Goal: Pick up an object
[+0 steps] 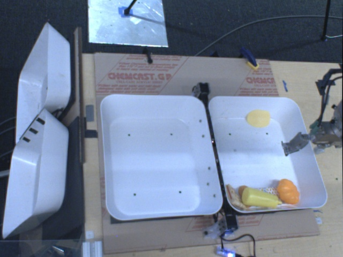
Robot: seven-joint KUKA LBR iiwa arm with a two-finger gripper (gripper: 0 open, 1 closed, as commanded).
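The end effector (292,145) hangs over the right bin (236,111) near its right wall; whether it is spread cannot be told. Below it lie an orange (288,191) and yellow bottle (259,197); up-left, a yellow disc (258,118).

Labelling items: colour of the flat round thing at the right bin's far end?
Pale yellow disc, clearest in the camera view.

"CHEMCAST GP" on brown sheet (161,71)
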